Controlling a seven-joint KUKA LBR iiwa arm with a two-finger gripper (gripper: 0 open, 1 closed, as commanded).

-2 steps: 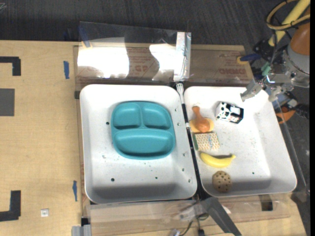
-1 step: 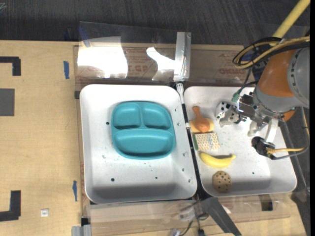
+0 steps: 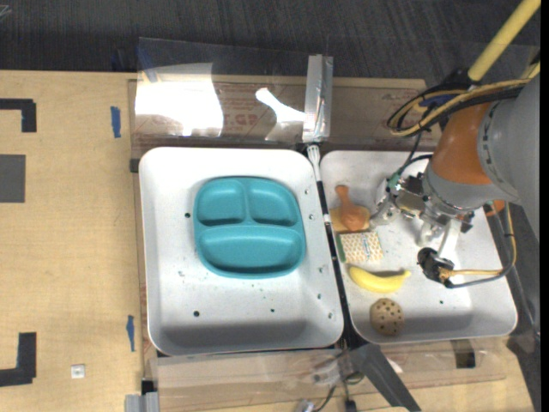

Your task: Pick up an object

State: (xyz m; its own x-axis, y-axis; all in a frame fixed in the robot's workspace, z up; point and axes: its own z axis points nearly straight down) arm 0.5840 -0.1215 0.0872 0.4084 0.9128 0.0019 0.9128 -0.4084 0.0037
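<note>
Dark carpet surrounds a cardboard-topped bench that carries two shallow white bins side by side; the left bin (image 3: 163, 256) holds a teal divided plate (image 3: 250, 227), and the right bin (image 3: 489, 312) holds the loose items. Along its left side lie an orange-brown toy (image 3: 348, 213), a small patterned card (image 3: 361, 247), a banana (image 3: 377, 277) and a brown dotted ball (image 3: 386, 315). The gripper (image 3: 410, 197) hangs low over the upper middle of the right bin, just right of the orange-brown toy, and whether its fingers are spread or closed I cannot tell; nothing is visibly held. The step in hand looks like choosing and lining up a grasp. The toy is nearest, but it is close to the bin wall, so a straight descent centred on it, clear of the card, seems wisest.
</note>
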